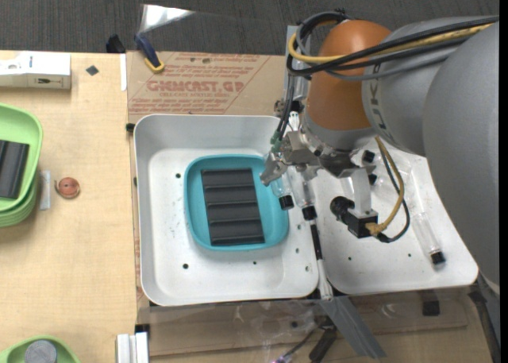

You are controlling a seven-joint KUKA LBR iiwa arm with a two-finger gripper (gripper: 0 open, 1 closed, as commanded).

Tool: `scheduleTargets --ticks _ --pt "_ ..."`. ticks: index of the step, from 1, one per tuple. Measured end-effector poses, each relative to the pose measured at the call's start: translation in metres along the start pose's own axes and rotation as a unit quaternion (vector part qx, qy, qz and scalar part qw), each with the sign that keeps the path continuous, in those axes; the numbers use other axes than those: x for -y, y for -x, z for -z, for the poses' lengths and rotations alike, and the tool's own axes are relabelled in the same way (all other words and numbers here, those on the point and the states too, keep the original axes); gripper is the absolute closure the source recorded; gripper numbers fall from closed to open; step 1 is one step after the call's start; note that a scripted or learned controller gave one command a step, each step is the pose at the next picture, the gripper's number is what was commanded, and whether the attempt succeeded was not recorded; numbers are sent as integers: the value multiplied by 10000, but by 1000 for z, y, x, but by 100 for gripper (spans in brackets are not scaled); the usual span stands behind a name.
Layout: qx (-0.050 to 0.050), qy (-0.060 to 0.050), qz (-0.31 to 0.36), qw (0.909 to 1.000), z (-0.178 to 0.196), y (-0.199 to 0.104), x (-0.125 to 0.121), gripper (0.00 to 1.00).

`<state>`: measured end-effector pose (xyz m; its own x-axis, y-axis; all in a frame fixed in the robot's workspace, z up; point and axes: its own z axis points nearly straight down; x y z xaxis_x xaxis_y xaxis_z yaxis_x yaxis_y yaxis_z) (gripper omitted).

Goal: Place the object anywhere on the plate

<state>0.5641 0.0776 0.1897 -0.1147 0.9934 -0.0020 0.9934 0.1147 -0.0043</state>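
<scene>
Well, the big grey arm [444,91] covers the top of the right bin [397,270], so much of that bin is hidden. The claw [275,169] sits low by the right rim of the blue plate [194,210]. It is small and mixed up with wires, so I cannot tell if it is wide, shut, or holding anything.

The left bin [159,274] holds the blue plate. A dark ridged block [232,206] lies flat in the middle of the plate and covers most of it. The right bin has a small clear tube [432,246] near its right side.

A green tray [24,127] is cut off at the left edge.

White floor shows around the plate, most of it below and to the left.
</scene>
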Motion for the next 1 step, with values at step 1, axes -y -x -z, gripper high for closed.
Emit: scheduleTargets --ticks 1 --pt "0 1 0 10000 0 0 0 0"
